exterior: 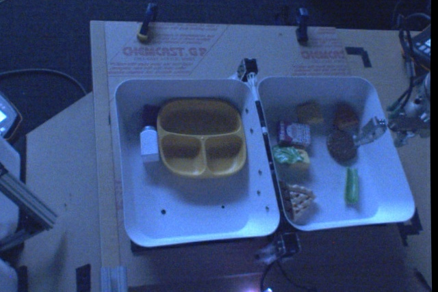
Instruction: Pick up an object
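The right bin (390,174) holds several small toy foods. Among them are a tan cube (309,111), a brown piece (346,117), a red and white box (294,133), a green and yellow item (291,156), a green pod (352,184) and a waffle-like wedge (299,199). A dark round piece (341,146) lies with a silvery handle (369,130) pointing right. My gripper (401,124) sits at the right bin's right rim, just past the end of that handle. The light is dim and nothing shows between its fingers.
The left bin (130,208) carries a yellow divided plate (202,137), a small white bottle (148,143) and a dark item (151,113) beside it. Clamps (146,21) (302,24) sit at the board's far edge. Cables hang at the right edge (410,31).
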Robot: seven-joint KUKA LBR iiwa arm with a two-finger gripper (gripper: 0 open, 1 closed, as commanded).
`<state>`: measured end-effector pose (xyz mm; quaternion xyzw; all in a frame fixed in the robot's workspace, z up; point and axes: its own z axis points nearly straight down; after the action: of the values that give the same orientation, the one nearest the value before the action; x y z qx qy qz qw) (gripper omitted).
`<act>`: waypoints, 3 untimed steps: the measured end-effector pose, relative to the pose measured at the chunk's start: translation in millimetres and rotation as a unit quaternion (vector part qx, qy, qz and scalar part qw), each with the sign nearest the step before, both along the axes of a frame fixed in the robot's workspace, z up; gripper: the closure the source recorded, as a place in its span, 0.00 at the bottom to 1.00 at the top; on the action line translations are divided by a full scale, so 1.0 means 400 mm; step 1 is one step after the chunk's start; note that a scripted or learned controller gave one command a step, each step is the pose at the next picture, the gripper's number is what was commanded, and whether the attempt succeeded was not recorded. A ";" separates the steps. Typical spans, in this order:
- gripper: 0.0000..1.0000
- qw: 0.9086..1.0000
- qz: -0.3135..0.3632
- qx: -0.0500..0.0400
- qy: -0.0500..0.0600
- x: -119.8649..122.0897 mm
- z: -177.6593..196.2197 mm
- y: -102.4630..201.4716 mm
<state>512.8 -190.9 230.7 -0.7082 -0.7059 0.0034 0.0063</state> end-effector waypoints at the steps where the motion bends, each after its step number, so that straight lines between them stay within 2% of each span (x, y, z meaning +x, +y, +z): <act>1: 0.00 1.000 0.002 -0.002 -0.006 0.007 0.016 0.001; 2: 0.00 1.000 0.001 -0.001 -0.004 0.014 -0.092 0.003; 3: 0.00 1.000 0.001 0.000 -0.003 -0.009 -0.239 0.015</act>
<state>509.4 -184.8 135.2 -0.7072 -0.7070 0.0013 0.0039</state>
